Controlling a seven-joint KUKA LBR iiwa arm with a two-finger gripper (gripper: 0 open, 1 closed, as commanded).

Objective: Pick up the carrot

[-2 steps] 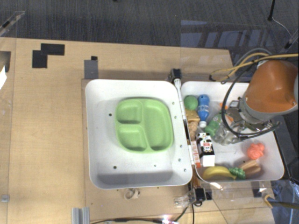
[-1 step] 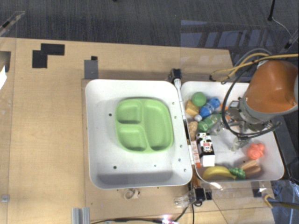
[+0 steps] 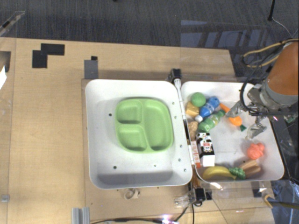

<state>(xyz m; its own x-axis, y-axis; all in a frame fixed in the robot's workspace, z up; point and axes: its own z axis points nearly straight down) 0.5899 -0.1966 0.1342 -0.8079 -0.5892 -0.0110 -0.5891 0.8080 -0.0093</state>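
Bottles (image 3: 210, 112) crowding carrot (image 3: 235, 120) left side.

Grey arm with orange band reaching in from right, end effector (image 3: 246, 121) lowered, fingers spread apart

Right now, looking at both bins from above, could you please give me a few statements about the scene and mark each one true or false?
1. A green divided plate lies in the left bin. True.
2. The banana lies at the far edge of the right bin. False: it lies at the near edge, beside the broccoli.
3. The end effector hangs over the right bin, close to the carrot. True.
4. The green ball sits on the divided plate. False: it is in the right bin, next to the blue bottle.
5. The arm reaches over the left bin. False: it is over the right one.
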